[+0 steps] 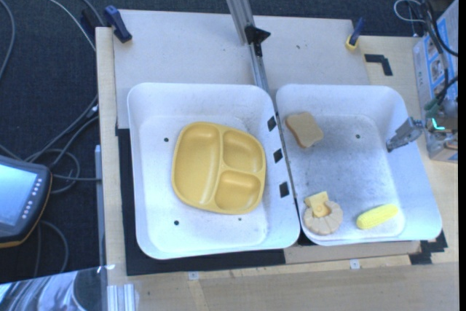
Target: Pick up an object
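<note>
Camera view, from above and at a slant: gripper [403, 135] at the right rim of the right bin [415, 178], reaching in from the right, low over the bin's edge. Too small and blurred to tell how far open; nothing seen held.

Left of the gripper, across bare bin floor, a tan slice of toy bread [303, 129], lying flat near the bin's upper left corner. Below the gripper and slightly left, a yellow toy corn cob [377, 215], lying near the lower rim, well apart from the gripper. Further left along that same rim, a round beige toy with a yellow piece on top [322, 213], near the corn but not touching it.

Far left of the gripper, in the left bin [145, 156], a yellow divided plate [218, 167], resting flat.
</note>
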Robot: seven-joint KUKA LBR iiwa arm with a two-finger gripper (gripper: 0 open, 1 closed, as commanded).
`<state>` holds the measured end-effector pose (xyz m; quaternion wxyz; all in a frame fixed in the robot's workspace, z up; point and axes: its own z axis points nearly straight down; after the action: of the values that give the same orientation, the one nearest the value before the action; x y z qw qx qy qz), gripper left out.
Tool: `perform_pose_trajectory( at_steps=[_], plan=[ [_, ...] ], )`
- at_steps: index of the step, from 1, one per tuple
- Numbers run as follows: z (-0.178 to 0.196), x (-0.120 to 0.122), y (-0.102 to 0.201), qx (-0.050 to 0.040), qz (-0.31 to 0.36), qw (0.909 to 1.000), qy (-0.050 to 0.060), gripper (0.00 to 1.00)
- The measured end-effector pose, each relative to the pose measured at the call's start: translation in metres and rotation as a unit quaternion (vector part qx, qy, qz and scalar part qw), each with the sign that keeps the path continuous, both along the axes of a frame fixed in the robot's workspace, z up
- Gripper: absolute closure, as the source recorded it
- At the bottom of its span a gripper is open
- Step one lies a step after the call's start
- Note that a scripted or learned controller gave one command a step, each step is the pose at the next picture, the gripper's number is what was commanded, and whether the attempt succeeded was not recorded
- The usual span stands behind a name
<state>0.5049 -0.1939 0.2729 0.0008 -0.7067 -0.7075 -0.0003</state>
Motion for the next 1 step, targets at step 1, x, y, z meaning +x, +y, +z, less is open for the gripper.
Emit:
perform_pose_trajectory(
  at_steps=[1],
  plan=[
    [-0.0427, -0.0022, -0.0027, 0.0005, -0.001, 1.0000, 0.003, 0.00]
  ],
)
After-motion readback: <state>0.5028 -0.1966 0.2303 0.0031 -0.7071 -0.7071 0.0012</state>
